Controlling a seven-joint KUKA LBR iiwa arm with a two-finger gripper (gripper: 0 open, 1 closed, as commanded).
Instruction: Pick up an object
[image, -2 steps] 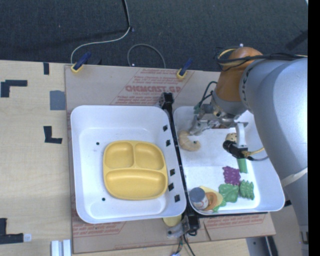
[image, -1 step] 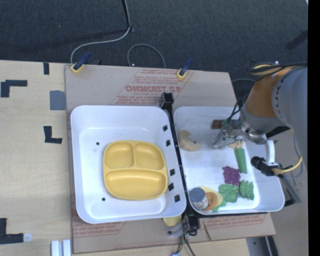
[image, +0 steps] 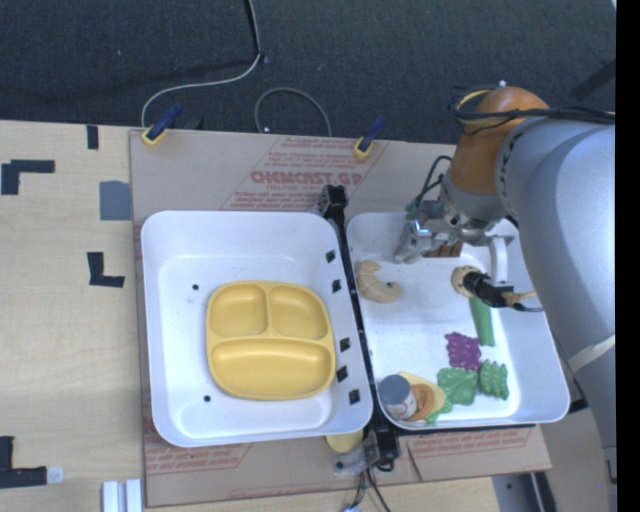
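1. Yellow plate (image: 270, 337), split into three wells, lies flat in the middle of the left bin (image: 175, 330). It is the one loose thing there, and it is well apart from the arm.
2. Just across the wall between the bins, a tan piece (image: 378, 282), round and flat, rests on the floor of the right bin (image: 425, 320), near its back left corner.
3. The gripper (image: 415, 243) hangs just behind and to the right of the tan piece, low over the same corner. I cannot tell whether it is spread or pressed together, and nothing can be seen caught in it.
4. At the front of that bin a small can (image: 397, 397) stands against an orange piece (image: 432, 402).
5. Further right are purple grapes (image: 462, 349), a green stick (image: 483, 322) and two leafy green bits (image: 458, 385), all loose on the bin floor.
6. Judged from this, the pick is not yet made: every object lies in a bin and none is lifted. The tan piece is the likeliest target, being nearest. Left to do are the last bit of approach, the closing and the lift.
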